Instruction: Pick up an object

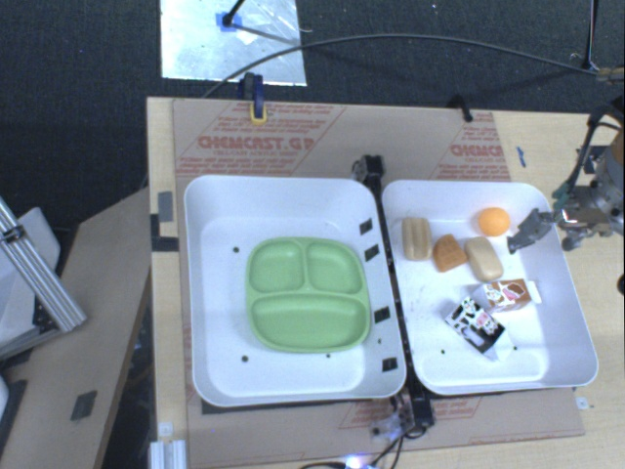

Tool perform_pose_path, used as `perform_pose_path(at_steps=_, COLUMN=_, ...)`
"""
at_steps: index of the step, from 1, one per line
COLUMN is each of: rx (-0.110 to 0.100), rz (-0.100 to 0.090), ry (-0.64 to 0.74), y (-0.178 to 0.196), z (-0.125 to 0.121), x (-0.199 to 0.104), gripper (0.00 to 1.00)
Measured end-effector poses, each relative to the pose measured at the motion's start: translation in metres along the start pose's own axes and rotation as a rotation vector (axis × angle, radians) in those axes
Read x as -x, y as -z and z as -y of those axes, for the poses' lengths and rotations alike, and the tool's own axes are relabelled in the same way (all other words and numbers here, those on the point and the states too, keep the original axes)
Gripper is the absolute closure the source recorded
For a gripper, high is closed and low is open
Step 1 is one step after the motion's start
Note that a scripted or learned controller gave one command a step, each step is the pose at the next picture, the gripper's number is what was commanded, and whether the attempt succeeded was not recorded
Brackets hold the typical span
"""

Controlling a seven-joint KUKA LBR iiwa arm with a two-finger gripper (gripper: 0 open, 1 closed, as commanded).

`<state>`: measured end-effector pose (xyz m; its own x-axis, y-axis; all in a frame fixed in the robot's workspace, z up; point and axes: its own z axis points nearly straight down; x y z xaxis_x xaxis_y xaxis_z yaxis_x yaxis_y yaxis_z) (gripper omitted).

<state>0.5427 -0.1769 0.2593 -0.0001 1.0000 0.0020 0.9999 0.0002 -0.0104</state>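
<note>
The claw (539, 229) hangs at the right edge of the scene, over the right rim of the right bin (576, 355). It is a small grey shape, and I cannot tell whether it is spread or closed; nothing shows in its grip.

The things to pick lie in that right bin, toward its far half. An orange ball (494, 222) sits nearest the claw. Left of it lie a pale bread roll (416, 237), a brown bun (449, 253) and a tan loaf-shaped piece (483, 259), the last two touching. Nearer to me are a small red and white carton (508, 294) and a black and white patterned box (476, 324), close together.

The left bin (210, 262) holds a green divided plate (308, 294), lying flat in its middle. A row of black clips (373, 253) runs along the seam between the bins.

Both bins rest on a cardboard sheet with red print (254, 145) laid over the pale wooden desk (117, 360). Beyond the desk is dark carpet (78, 66), with a shiny square plate (232, 27) lying on it and thin black cables (410, 37) crossing above. An aluminium rail (39, 272) slants in at the left.
</note>
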Motion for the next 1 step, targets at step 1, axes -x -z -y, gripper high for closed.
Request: perform_pose_path(at_steps=1, rx=0.012, rz=0.003, ry=0.003, y=0.0064, z=-0.0022, x=-0.0007, gripper=0.0)
